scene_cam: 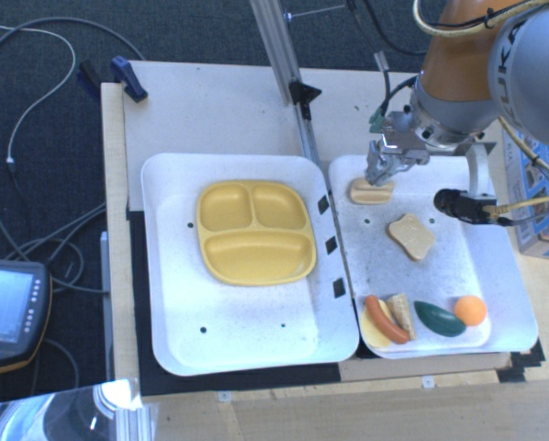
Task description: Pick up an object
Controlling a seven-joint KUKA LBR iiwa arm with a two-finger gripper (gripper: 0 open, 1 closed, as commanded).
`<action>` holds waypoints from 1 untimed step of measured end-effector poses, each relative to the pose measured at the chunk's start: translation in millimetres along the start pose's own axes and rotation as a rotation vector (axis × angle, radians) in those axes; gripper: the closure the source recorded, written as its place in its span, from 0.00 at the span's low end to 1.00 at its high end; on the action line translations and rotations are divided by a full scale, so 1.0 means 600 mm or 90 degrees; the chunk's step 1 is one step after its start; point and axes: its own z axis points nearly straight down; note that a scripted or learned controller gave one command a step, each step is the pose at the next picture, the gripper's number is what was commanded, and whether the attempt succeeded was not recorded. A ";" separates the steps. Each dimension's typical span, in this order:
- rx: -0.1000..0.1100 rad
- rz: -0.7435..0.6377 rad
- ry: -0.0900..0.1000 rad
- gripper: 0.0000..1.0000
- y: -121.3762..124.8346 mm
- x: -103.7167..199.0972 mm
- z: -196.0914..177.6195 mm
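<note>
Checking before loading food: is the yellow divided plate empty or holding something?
Empty. The yellow divided plate in the left bin shows bare yellow in all three compartments.

The yellow divided tray looks like smooth, faintly glossy plastic. The left bin under it is matt white plastic, finely speckled. Right of the tray, the bread slice looks matt and porous. The arm's orange band above it shines.

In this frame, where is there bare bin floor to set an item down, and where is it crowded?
Free: left bin floor around the yellow plate; right bin's middle between bread slice and hot dog. Crowded: near edge, and the far corner under the gripper.
</note>
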 end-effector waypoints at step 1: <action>0.000 0.000 0.000 1.00 0.025 0.093 -0.012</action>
